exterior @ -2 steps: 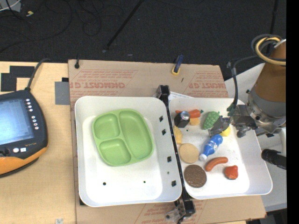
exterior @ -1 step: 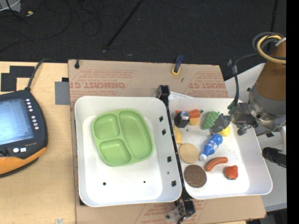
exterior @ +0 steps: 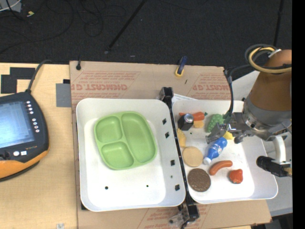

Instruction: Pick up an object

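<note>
The bench (exterior: 52, 85) carries two white bins side by side. The left bin (exterior: 90, 185) has loads of open room: just a green divided plate (exterior: 125, 140) sitting toward its 11 o'clock part, with bare white floor along the whole 6 o'clock edge. The right bin (exterior: 259, 187) is the crowded one. The arm (exterior: 271, 87) comes in at 3 o'clock and its hand (exterior: 220, 129) is down by the green leafy toy (exterior: 215, 121) and the blue bottle (exterior: 215, 150); can't tell if the fingers are wide or closed, and nothing is visibly held. A brown round disc (exterior: 198, 180) sits at 6 o'clock near the rim, a tan disc (exterior: 192, 156) just above it by the divider. A sausage (exterior: 220, 166) and a red strawberry-like piece (exterior: 236, 176) lie at 5 o'clock, and a small can (exterior: 186, 121) at 11.
</note>
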`<state>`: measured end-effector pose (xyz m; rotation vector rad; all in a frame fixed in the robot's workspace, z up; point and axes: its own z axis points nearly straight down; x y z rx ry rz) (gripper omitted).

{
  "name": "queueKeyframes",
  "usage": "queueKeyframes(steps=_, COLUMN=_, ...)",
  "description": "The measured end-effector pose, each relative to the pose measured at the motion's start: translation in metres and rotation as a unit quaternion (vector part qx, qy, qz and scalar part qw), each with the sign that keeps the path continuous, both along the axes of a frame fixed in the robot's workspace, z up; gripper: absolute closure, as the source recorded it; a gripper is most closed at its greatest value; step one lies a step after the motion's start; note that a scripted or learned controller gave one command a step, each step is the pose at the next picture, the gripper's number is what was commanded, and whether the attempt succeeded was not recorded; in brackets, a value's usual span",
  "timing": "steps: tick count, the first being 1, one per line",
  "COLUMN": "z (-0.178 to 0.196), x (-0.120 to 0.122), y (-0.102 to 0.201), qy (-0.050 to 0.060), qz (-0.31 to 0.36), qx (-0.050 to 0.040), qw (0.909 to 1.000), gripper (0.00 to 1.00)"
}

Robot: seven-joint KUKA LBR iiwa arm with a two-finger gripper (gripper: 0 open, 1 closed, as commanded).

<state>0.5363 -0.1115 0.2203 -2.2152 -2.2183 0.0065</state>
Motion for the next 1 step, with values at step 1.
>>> queueKeyframes(steps=1, z=-0.0513, x=0.0067, y=0.0071, qy=0.0, qz=-0.002, qx=0.0003, qw=1.0, gripper=0.0)
